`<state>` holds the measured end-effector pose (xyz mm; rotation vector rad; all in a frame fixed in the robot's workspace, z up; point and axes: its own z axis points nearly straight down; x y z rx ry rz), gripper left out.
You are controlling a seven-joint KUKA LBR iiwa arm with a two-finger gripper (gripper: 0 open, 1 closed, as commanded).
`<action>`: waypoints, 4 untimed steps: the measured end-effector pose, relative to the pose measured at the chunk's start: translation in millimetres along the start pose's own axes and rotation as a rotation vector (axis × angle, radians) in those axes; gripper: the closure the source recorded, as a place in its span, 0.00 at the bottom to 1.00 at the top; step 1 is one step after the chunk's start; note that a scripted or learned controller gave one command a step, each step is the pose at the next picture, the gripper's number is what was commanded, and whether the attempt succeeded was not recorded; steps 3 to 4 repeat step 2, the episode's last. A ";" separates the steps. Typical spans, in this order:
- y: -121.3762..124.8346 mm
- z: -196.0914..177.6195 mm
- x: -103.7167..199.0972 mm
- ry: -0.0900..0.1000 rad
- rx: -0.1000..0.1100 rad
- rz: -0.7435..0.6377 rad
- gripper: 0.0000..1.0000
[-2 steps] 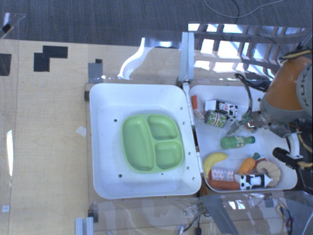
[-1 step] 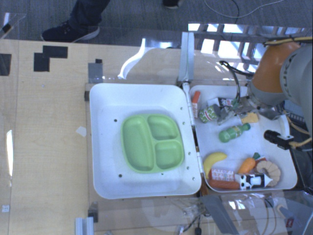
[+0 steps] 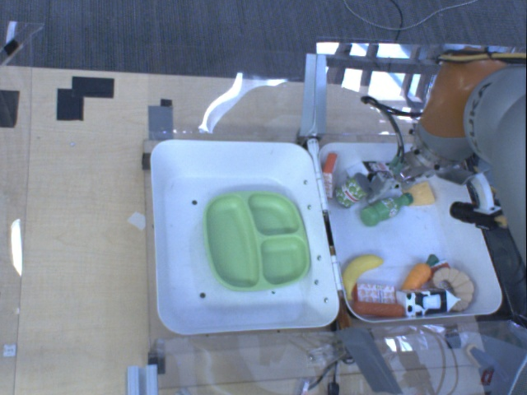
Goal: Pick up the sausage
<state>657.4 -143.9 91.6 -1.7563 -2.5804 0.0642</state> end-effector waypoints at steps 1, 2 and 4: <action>-1.9 0.0 1.9 -0.004 -0.006 -0.030 0.00; -2.0 -0.5 4.4 -0.007 -0.007 -0.077 0.00; -2.0 -0.5 4.4 -0.007 -0.007 -0.077 0.00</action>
